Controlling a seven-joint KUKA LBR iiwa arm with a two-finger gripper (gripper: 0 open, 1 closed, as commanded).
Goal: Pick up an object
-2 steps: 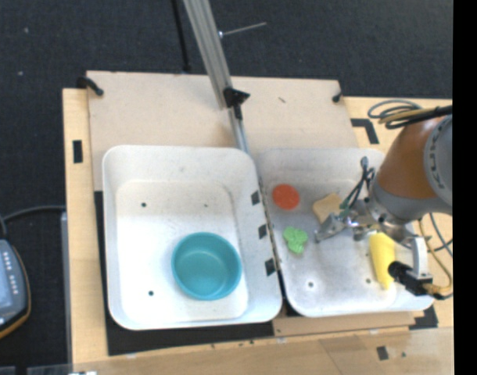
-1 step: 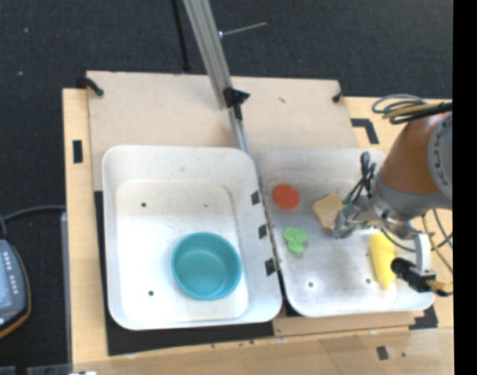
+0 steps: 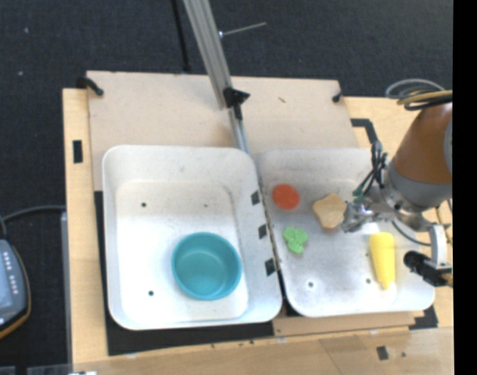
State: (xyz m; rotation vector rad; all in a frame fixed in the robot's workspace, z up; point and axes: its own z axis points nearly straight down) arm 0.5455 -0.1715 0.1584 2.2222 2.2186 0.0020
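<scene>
Hovering low in the right shallow white bin (image 3: 332, 299), the pincer (image 3: 356, 217) sits just beside a tan rounded lump (image 3: 328, 211); whether it is parted or closed cannot be told. A yellow oblong block (image 3: 382, 259) lies nearby.

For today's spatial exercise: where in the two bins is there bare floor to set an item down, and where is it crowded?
Left bin: bare above and left of the teal bowl. Right bin: bare low between green piece and yellow piece. Crowded around the tan piece, orange piece and gripper.
</scene>
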